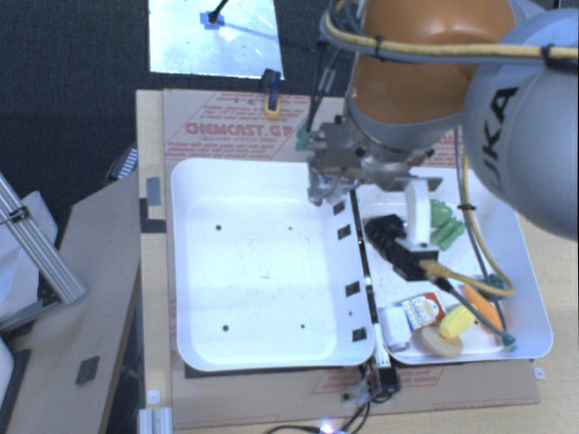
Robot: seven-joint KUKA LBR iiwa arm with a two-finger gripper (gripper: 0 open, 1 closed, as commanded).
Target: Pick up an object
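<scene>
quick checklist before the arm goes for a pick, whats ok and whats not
1. Objects available in the right bin: ok, yellow corn, orange carrot, green piece, tan round piece.
2. Hand over a target: not ok, it sits at the divider, near the left bin's top corner.
3. Hand holding anything: cannot tell.
4. Cables clear of objects: not ok, yellow cable hangs over the right bin.
5. Bins flat on bench: ok.

Your arm [470, 70] reaches in from the right, orange band uppermost. Its wrist points down. Your gripper [322, 188] hangs low.
</scene>
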